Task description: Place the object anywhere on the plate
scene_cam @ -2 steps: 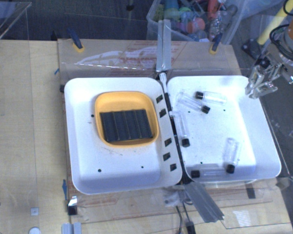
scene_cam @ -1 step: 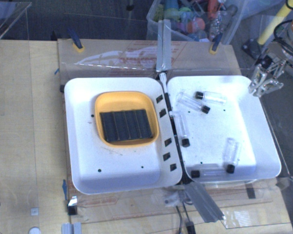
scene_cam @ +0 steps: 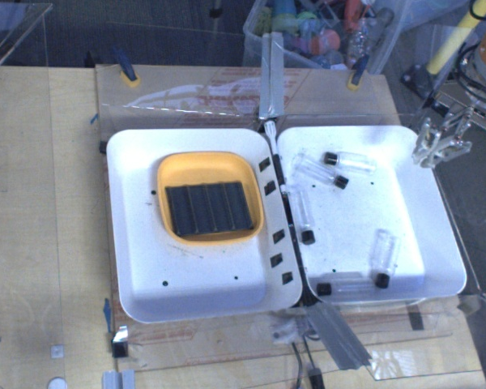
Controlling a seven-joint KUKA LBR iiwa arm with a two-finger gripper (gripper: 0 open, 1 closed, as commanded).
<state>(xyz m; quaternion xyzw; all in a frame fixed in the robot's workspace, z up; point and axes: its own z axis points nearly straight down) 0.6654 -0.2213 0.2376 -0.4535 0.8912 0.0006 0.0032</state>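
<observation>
Several clear tubes point(scene_cam: 348, 161) with black caps lay in the right bin point(scene_cam: 437, 217), just left of and below the pincer point(scene_cam: 441, 143), whose state I could not tell. They looked light, stiff and slippery, likely to roll; gripping one across its middle seemed best. The yellow plate point(scene_cam: 170, 173) waited far left.

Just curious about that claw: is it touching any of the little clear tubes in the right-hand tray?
Apart. The camera view shows the gripper at the right bin's far right corner, with bare white floor between it and the nearest tube.
</observation>
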